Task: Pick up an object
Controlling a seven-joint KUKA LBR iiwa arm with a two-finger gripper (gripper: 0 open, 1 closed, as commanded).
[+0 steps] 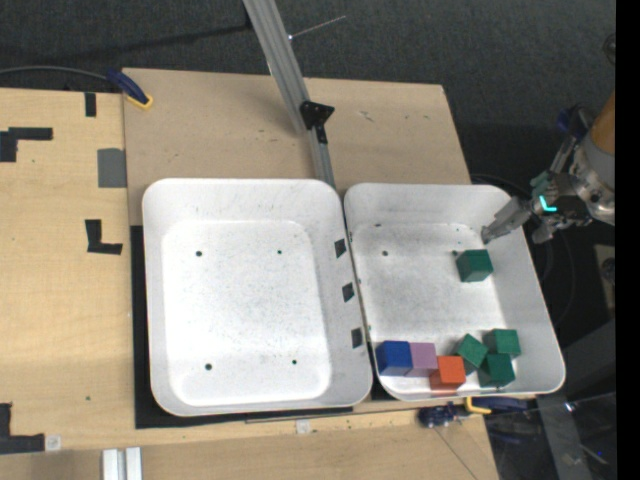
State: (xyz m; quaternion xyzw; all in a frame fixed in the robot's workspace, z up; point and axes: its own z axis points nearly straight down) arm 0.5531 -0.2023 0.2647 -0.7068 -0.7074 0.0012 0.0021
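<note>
- The left bin [160,268] sits at about nine o'clock from the bench's middle, a shallow white tray.
- A grey metal bar [280,53] slants down from twelve o'clock to a black clip just above the seam where the two bins touch.
- The right bin [420,208] lies just beside the left one, at about three o'clock, and it holds all the blocks.
- Along its six o'clock rim there is a tight cluster: a blue block [394,356], a lilac block [423,356] touching it, an orange block [450,370], then three green blocks [492,356] packed close at five o'clock.
- One lone green cube [474,265] stands well apart from that cluster, toward two o'clock in the bin, with bare floor all round it.
- The gripper [500,226] hangs at the bin's two o'clock corner, just beside and above that lone cube, with nothing between its fingers; whether the jaws are parted or closed I cannot tell from here.
- To my eye this is the approach step: nothing is lifted yet.
- The lone cube looks the likeliest target. The next move calls for shifting toward eight o'clock until centred over it, then descending straight and closing squarely on its sides.
</note>
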